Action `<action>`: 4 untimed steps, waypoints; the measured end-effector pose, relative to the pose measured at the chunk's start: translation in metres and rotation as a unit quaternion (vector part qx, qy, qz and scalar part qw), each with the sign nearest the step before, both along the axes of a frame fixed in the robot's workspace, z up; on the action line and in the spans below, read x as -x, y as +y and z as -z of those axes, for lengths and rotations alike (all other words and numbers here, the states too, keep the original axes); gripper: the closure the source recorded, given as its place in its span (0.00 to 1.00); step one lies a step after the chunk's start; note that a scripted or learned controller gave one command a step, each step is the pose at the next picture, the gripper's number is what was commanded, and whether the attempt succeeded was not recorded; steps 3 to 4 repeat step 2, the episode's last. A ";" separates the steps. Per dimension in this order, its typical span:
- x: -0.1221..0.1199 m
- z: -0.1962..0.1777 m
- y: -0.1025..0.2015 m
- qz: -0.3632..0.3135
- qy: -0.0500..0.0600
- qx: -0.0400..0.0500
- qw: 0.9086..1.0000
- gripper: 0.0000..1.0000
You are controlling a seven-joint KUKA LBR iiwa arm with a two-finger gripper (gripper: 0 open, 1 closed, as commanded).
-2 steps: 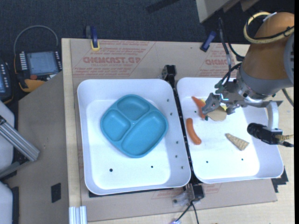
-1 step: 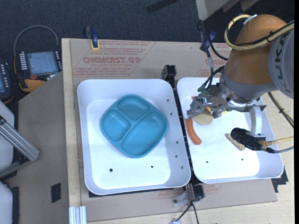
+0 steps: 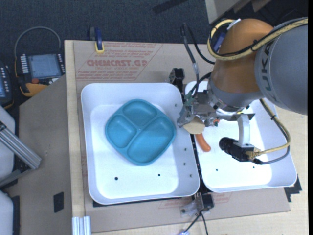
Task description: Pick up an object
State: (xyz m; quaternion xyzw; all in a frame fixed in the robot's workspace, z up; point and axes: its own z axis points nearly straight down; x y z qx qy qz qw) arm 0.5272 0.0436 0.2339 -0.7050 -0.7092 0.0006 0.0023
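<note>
Gripper [image 3: 194,115] low over the left rim of the glossy white right bin [image 3: 244,180], open or closed cannot be told — smooth tan rounded piece [image 3: 194,128] just beside it, tapered orange piece [image 3: 203,143] beside that, blue three-compartment plastic plate [image 3: 141,131] in the left bin [image 3: 98,180].

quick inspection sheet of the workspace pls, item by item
surface: bench bearing left bin and right bin, side by side
job's things: blue divided plate in left bin; orange stick in right bin by its left wall; beige piece at the bins' shared edge
clutter: yellow clamp on bench's far edge
tool: tool low over the shared edge, at the beige piece
cables: black cable runs toward the tool
surroundings: screen unit left of bench
</note>
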 end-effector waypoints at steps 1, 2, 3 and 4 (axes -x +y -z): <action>0.010 0.012 0.048 0.000 0.000 0.000 1.000 1.00; 0.010 0.012 0.045 0.003 -0.001 0.001 1.000 0.00; 0.010 0.012 0.045 0.003 -0.001 0.001 1.000 0.00; 0.010 0.012 0.045 0.003 -0.001 0.001 1.000 0.00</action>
